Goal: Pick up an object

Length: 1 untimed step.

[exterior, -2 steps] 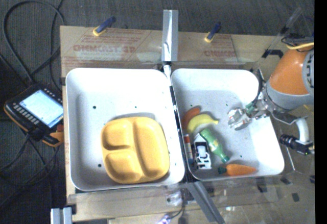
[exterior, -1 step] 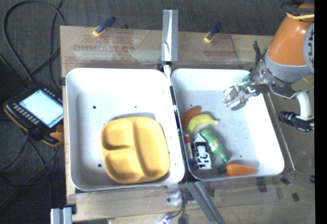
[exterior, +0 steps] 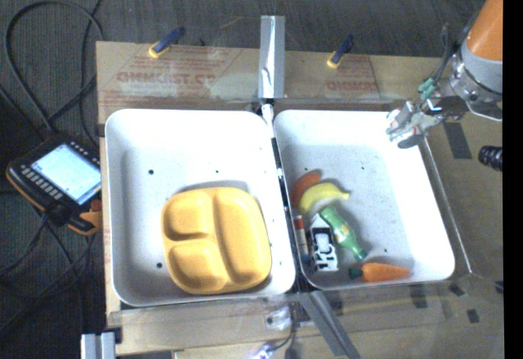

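Note:
In the right bin (exterior: 392, 186) several small objects lie along its left and front sides: a yellow banana (exterior: 321, 195), an orange-red piece (exterior: 306, 181) just behind it, a green bottle (exterior: 343, 235), a black-and-white box (exterior: 324, 250) and an orange carrot (exterior: 382, 271) at the front wall. My gripper (exterior: 406, 125) hangs over the right bin's far right corner, well apart from all of them. Nothing shows between its fingers.
The left bin (exterior: 147, 161) holds a yellow divided tray (exterior: 216, 239). A metal divider post (exterior: 270, 63) stands behind the seam between the bins. A handheld pendant (exterior: 57, 177) lies on the floor at the left. Two clamps (exterior: 166, 41) sit on the back board.

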{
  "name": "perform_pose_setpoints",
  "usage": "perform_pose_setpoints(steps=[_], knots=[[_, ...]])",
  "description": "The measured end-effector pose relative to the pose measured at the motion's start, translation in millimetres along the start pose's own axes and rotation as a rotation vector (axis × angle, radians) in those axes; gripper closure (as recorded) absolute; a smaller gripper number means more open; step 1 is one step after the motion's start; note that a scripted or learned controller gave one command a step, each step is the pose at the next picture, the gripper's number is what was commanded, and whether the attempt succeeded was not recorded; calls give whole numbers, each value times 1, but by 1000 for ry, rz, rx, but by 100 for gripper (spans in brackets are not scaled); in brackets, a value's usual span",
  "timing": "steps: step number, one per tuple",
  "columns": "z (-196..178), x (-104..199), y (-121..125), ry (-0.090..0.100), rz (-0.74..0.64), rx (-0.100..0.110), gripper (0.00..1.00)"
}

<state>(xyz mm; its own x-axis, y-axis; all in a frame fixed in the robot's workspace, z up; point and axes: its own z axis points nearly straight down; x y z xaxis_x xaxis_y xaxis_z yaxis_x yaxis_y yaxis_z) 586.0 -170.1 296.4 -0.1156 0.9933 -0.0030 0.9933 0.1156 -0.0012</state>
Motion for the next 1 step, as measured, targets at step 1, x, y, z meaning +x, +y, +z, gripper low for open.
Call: perform_pose_setpoints(steps=[1], knots=[[59,87,14,3,37,3,100]])
